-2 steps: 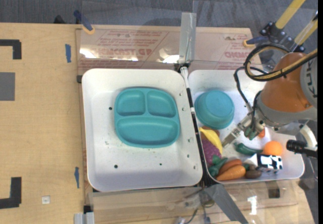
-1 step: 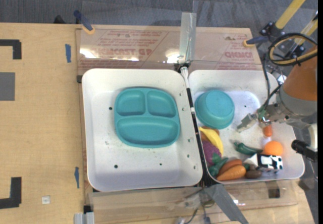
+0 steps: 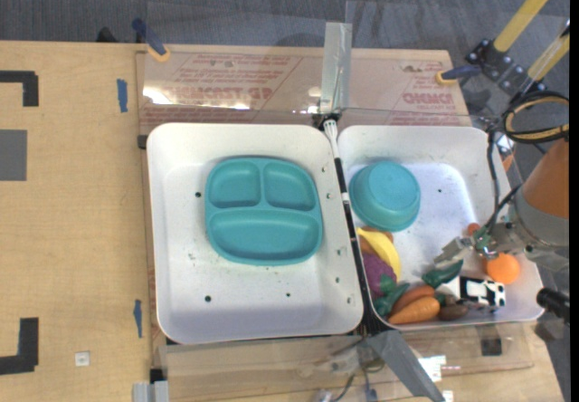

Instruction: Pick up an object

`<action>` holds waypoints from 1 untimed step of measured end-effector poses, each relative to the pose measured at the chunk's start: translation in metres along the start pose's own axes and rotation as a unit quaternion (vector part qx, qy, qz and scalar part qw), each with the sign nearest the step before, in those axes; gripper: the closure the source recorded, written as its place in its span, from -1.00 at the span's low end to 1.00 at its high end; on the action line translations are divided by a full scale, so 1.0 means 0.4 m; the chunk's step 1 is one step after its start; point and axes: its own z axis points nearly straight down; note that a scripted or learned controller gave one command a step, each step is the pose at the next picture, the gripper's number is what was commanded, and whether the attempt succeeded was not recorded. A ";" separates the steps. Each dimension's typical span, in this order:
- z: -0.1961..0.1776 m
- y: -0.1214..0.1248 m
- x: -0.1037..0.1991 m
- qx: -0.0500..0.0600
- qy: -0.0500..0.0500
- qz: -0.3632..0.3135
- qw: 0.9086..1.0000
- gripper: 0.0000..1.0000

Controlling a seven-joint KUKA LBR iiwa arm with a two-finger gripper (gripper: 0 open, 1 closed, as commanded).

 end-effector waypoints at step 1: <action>-0.026 0.000 -0.019 -0.003 -0.013 0.002 1.000 1.00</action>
